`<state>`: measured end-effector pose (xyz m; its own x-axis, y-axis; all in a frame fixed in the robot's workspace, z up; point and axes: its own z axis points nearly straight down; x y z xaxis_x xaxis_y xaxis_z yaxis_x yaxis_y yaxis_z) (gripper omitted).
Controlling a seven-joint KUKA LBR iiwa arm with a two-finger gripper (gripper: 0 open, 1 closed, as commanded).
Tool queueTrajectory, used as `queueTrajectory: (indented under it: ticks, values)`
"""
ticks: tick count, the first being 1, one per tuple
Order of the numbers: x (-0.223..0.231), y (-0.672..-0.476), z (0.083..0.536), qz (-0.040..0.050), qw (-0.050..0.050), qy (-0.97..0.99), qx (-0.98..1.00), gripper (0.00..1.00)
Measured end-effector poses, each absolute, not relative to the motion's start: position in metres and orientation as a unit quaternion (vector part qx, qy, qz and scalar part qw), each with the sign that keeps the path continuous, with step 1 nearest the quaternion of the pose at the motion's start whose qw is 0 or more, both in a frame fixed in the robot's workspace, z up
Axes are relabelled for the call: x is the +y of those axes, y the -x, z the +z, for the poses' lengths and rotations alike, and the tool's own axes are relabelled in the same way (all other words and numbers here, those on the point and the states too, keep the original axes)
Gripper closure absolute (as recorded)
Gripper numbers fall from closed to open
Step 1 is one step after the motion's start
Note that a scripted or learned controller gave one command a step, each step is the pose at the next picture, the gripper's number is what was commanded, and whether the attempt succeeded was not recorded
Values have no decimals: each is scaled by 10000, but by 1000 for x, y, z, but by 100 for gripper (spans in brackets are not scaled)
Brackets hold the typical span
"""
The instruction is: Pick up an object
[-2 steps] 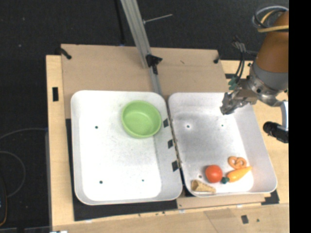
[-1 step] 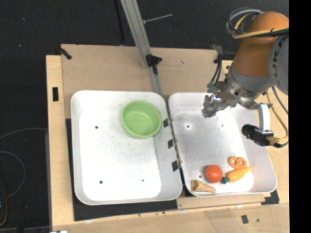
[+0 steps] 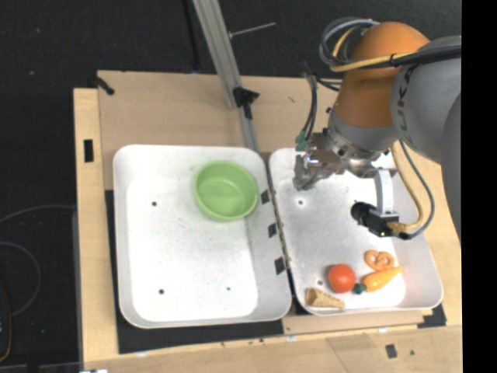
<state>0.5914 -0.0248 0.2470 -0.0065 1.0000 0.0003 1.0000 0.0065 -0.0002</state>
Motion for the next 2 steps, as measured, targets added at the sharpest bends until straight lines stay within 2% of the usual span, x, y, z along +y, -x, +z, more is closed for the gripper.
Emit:
queueTrajectory:
  ticks: [2]
  values:
    - [65,-602,256,-2,3,7059,-7083,100]
